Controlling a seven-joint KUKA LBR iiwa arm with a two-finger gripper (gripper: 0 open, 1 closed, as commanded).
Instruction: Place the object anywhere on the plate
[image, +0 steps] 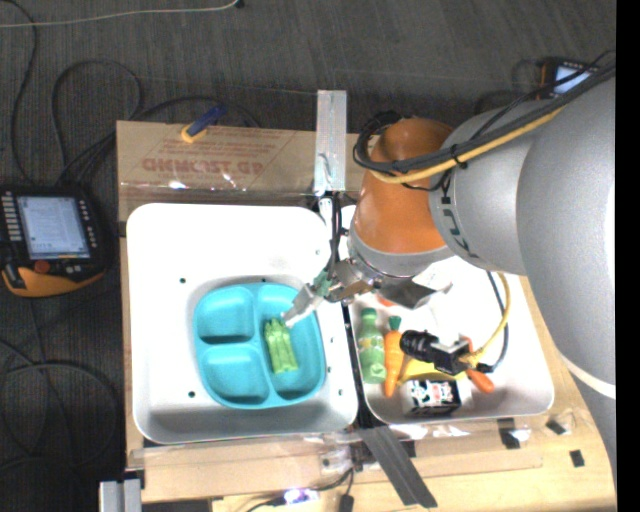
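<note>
The blue plate (235, 345) sits in the left bin (160, 260). A green toy (281, 347) lies in its right part, just below the gripper (303, 303). I cannot tell if the gripper is open or shut. The drop looks done, so next the arm should lift away, off to the right

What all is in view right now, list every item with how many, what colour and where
bins: two, white, side by side on the bench
plate: one, blue, divided, in the left bin
green object: one, on the plate's right compartment
toy foods: several, orange and green, in the right bin
small carton: one, black and white, right bin
handheld controller: one, dark with orange, on the floor left
arm: one, grey with orange band
pincer: one, above the plate's right edge
</note>
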